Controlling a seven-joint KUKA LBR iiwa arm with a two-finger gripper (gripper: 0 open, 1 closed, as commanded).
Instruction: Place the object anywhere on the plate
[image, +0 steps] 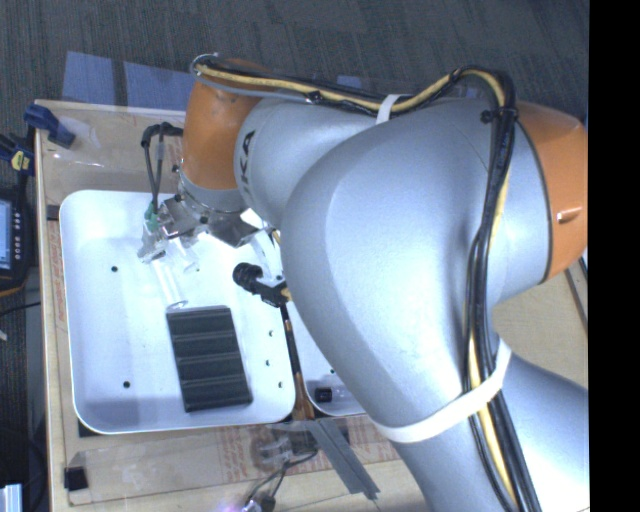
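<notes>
Grey arm (420, 260) fills the right, hiding most of the right bin (335, 395); left bin (90, 300) holds a dark ribbed block (207, 357) lying flat near its front, gripper (165, 240) above it, jaws' state unclear; no legible writing.

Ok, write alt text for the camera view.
A grey KUKA arm reaches from the right over the left white bin, its gripper hovering above the bin floor. A dark ribbed rectangular block lies nearer the bin's front.
</notes>
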